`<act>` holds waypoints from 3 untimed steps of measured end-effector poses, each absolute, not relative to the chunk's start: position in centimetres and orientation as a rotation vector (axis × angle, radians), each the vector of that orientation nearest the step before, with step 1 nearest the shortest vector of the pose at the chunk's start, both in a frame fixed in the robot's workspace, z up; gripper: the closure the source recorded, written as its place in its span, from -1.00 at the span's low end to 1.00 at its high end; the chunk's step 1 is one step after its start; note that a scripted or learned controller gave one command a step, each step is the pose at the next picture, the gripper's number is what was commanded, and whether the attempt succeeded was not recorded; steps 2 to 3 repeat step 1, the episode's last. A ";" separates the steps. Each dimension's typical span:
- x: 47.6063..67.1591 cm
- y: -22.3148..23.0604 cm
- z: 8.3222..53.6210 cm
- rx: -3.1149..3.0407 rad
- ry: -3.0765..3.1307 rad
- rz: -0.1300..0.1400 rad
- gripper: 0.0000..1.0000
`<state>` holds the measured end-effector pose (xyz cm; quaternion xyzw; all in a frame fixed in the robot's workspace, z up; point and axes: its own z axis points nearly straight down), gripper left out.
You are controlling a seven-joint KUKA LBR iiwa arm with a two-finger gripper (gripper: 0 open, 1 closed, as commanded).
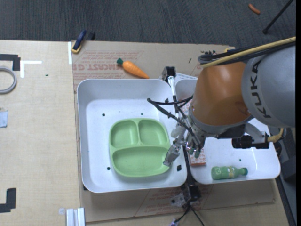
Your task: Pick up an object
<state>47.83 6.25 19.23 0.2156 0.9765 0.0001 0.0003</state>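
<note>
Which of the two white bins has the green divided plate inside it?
The left bin holds the green plate; the right bin holds a green bottle instead.

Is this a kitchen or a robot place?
Probably a robot test bench, not a kitchen. A big grey and orange arm reaches over two white bins, its pincer by a green divided plate. A toy carrot lies on cardboard, and a small green bottle sits in the right bin.
</note>
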 end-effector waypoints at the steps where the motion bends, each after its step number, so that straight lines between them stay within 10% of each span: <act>1: 48.0 6.2 20.2 0.682 3.062 0.002 1.00; 3: 48.0 6.2 20.2 0.682 3.062 0.002 1.00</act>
